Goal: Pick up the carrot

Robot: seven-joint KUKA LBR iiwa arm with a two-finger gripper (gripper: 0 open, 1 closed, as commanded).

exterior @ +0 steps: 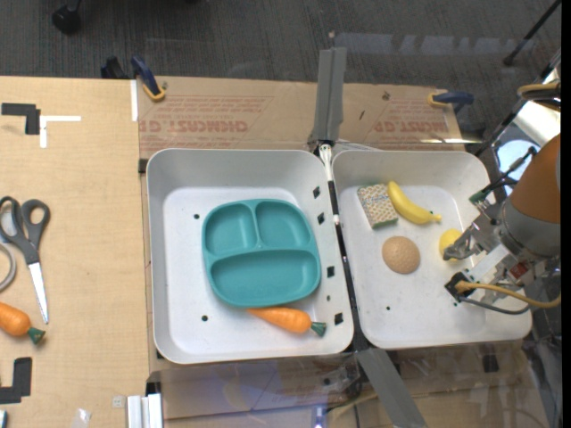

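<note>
Two carrots (pixel 282 318) (pixel 15 321), two bins (pixel 169 266) (pixel 419 324).

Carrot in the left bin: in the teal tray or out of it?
Out. The carrot lies flat on the left bin floor, against the near edge of the teal tray, in none of its compartments.

Wooden bench (pixel 80 239): two white bins (pixel 169 266) side by side, scissors (pixel 27 248), second carrot (pixel 16 321) at left edge.
</note>
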